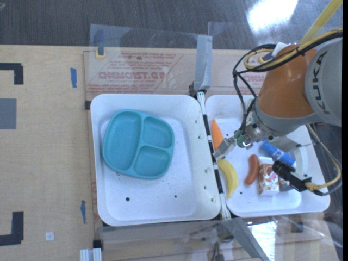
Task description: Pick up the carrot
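One carrot (216,134) lies in the right bin (310,203), hard against that bin's left wall, at about nine o'clock from the bin's middle, its length running from twelve o'clock toward six. At six o'clock from it, just beside, rests a banana (229,176), and at four o'clock, a little farther in, a sausage (252,169) and a small printed packet (267,179). A blue tube-like item (276,151) sits at three o'clock, partly under the arm.

The gripper (232,144) hangs just beside the carrot's lower end, at about four o'clock from the carrot. Its fingers are too small and too hidden under the wrist to read, so whether they stand apart or together cannot be told. Nothing shows the carrot being held; it looks to be lying in the bin, so the pick seems not yet done, with the grasp and the lift both left.

Across the divider, at nine o'clock, the left bin (109,200) holds a blue divided plate (138,144). On the arm (326,86), at two o'clock, the letters "KUKA" can be read. The board (136,72) at twelve o'clock behind the bins bears faint red print, too washed out to make out surely.
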